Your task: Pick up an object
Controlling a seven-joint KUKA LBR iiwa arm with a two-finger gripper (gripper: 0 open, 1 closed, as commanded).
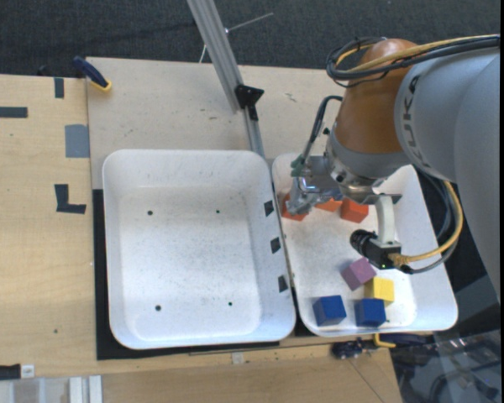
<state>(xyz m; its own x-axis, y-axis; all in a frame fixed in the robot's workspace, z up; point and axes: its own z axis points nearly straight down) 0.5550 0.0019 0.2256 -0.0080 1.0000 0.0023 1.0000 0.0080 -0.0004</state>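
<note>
My gripper point(301, 198) hangs low over the far left part of the right bin point(433, 305), close to the wall between the two bins. A small orange block point(294, 213) lies right under its tip, partly covered by it. A second orange block point(354, 211) rests just to the right, under the wrist. Toward the bin's near end lie a purple block point(358, 272), a yellow block point(383, 290) and two blue blocks point(328, 310) point(370, 311). Whether the gripper touches the orange block is hidden.
The left bin point(118, 225) stands beside the right one, their walls touching. A slanted metal rail point(223, 53) crosses the bench behind the bins. A black cable plug point(368, 245) hangs off the arm over the right bin.
</note>
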